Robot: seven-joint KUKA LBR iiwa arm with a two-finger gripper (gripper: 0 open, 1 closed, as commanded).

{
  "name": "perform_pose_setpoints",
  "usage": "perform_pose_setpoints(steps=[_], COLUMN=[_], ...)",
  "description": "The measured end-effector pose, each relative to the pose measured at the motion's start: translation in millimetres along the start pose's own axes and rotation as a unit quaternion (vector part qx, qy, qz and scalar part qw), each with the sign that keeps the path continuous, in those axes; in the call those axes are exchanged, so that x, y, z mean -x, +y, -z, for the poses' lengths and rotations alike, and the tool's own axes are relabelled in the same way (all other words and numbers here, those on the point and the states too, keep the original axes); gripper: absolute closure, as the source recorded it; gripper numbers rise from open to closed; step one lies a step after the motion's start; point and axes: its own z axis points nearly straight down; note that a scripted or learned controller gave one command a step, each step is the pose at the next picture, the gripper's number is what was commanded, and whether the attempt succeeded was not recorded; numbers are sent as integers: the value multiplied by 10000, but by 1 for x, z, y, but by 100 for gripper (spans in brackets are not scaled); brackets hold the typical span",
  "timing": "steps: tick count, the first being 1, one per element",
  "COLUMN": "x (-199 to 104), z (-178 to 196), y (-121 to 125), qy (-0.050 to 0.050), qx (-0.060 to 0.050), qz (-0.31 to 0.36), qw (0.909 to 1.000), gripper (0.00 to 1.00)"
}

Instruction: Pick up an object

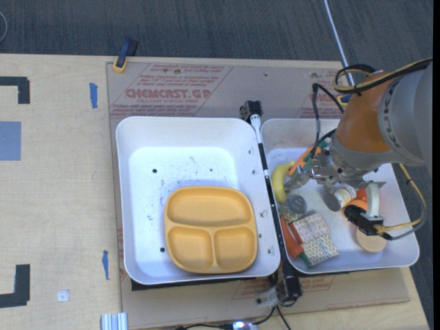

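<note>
The bench [55, 184] is the biggest thing, w/ a cardboard sheet [206, 88] on it that bears the two bins side by side, prob. so that the bins do not slide. The arm [392, 122] comes in from the right and bends down over the right bin [405, 253], its orange band just above the wrist. The left bin [137, 150] holds a yellow tray [210, 227] w/ three compartments, lying flat in the near half; it looks too wide for a small pincer, so I judge it is not the target. The right bin is crowded: a patterned packet [316, 238] near the front, a tan disc [371, 241] at the front right, a yellow banana-like piece [279, 181] against the left wall, a grey round piece [297, 203] beside it, an orange bit [301, 162]. The gripper [317, 174] sits low in this bin, approx. between the yellow piece and the wrist, close to the orange bit. The pincer state I cannot tell, the wrist and cables hide it. The likely object is the yellow piece: its long axis runs roughly front-to-back along the bin wall, slightly curved. That wall may block one side of a grasp. Which way it points, I cannot tell.
</note>
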Motion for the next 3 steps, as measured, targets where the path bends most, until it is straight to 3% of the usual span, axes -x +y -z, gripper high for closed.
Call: perform_pose_setpoints(steps=[1,2,3], x=[0,0,-3], z=[11,11,1], y=[1,1,-10], qy=[1,1,-17], qx=[17,16,20], qz=[0,-1,-11], qw=[10000,10000,10000], gripper=[100,0,0])
